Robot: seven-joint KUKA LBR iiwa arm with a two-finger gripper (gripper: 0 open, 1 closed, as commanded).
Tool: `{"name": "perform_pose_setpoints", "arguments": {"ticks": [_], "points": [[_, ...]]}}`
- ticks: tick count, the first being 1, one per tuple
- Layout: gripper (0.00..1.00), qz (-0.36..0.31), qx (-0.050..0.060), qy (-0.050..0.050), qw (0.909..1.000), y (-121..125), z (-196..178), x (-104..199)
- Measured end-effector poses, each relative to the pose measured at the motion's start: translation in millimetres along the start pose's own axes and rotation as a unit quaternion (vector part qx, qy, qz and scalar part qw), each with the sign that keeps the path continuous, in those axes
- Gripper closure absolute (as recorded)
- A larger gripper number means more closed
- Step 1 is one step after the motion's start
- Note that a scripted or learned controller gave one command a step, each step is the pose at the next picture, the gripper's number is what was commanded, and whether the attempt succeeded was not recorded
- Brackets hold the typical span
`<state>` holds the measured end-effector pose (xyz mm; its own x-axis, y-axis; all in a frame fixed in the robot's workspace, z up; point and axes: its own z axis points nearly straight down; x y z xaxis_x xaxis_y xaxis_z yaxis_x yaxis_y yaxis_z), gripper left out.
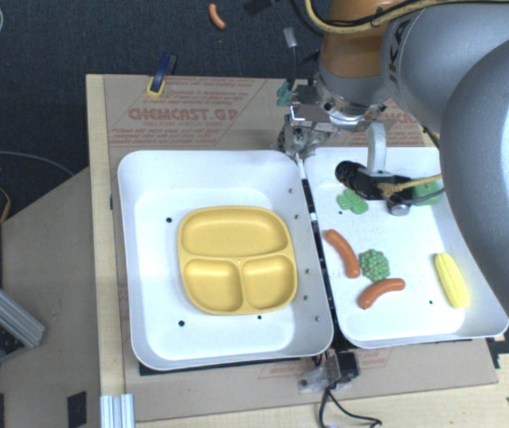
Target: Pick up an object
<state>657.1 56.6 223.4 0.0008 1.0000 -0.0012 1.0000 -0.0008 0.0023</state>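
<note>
Gripper first: we see it low over the far end of the seam between the bins, but we cannot tell how it is set. Largest thing in the left bin is the yellow divided tray. In the right bin lie a corn cob, two sausages and a broccoli floret. We judge the upper sausage the likeliest target: it lies toward the camera and slightly right of the tool, its long axis running diagonally.
</note>
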Motion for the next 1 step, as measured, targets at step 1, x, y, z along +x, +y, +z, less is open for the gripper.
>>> {"name": "perform_pose_setpoints", "arguments": {"ticks": [1], "points": [[1.0,-0.001,-0.001,0.001,1.0,9.7,-10.6,9.2]]}}
